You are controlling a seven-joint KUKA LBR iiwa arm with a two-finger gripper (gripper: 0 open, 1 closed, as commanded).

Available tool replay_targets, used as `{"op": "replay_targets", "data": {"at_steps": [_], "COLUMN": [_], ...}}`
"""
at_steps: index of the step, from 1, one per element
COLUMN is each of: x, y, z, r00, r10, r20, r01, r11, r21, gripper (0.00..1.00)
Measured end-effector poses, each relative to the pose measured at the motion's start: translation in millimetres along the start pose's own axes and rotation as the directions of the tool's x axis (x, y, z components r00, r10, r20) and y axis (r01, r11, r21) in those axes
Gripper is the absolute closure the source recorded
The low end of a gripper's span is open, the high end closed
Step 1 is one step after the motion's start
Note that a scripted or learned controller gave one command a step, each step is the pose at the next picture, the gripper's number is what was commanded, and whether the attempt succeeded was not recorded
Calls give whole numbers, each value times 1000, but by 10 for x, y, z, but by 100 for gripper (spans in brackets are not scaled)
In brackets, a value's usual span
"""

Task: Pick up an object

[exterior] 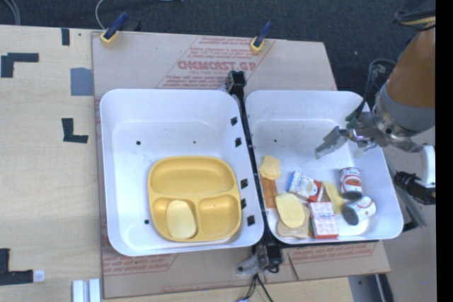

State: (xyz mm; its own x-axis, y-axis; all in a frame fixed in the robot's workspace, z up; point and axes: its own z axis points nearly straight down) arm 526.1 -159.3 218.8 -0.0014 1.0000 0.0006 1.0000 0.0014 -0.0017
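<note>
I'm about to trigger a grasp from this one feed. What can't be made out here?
- Gripper: blurred; open or shut unclear, camera view.
- Small packets: labels too small to read.
- Cans: packed close; contact unclear.
- Items under the yellow piece: partly covered.

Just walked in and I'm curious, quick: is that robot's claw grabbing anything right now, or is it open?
Grey two-finger gripper: open, holding nothing, hanging over the shallow white right bin.
</note>
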Motion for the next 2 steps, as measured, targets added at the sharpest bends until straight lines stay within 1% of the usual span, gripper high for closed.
{"op": "replay_targets", "data": {"at_steps": [1, 2], "x": [-591, -540], "y": [32, -236], "z": [-98, 1206], "r00": [1000, 1000], "r10": [3, 2], "r20": [3, 6], "r01": [-3, -2], "r11": [1000, 1000], "r21": [-2, -10], "gripper": [0, 0]}}
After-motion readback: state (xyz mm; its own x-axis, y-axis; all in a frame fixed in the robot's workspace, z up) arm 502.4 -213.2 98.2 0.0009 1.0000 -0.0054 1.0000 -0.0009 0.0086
